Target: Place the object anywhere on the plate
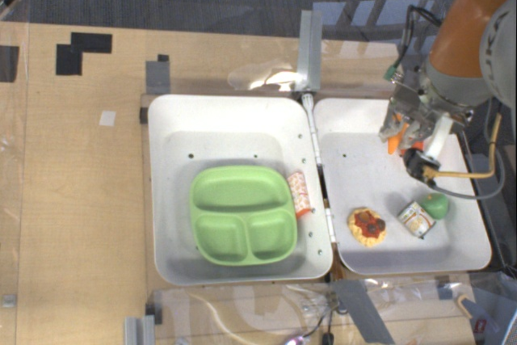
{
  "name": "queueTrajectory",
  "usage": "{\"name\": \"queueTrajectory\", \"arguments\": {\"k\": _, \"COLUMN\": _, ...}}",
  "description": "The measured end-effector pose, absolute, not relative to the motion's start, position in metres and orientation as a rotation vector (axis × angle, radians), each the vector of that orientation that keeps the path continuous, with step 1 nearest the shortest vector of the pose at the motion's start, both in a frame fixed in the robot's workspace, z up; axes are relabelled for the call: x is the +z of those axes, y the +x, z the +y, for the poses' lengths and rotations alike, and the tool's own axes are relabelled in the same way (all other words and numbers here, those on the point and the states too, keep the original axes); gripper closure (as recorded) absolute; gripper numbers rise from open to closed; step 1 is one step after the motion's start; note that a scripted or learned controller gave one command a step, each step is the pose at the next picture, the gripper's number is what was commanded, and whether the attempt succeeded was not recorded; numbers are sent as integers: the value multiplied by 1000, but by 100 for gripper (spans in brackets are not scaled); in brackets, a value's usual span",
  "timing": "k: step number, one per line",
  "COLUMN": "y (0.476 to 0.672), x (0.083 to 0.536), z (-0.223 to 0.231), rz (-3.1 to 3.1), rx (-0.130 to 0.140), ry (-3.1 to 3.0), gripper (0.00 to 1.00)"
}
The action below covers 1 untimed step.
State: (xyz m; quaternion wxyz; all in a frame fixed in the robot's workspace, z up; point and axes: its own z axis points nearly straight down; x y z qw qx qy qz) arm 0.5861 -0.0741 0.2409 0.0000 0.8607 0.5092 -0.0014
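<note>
The green three-compartment plate (242, 214) lies in the left bin (174, 174). My gripper (401, 135) hangs over the upper part of the right bin (355, 166), well to the right of the plate. A small orange object (393, 145) shows at its fingertips, and the fingers look shut on it. Its lower part is hidden by the gripper body.
A red-and-white packet (299, 194) lies against the plate's right edge. The right bin's front holds a round red-and-yellow toy (367, 226), a small can (416, 220) and a green item (437, 206). The ridge between the bins (317, 174) separates gripper from plate.
</note>
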Motion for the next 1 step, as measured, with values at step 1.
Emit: {"name": "queueTrajectory", "arguments": {"k": 1, "y": 560, "x": 181, "z": -11, "rz": 1811, "rx": -4, "ry": 2569, "gripper": 100}}
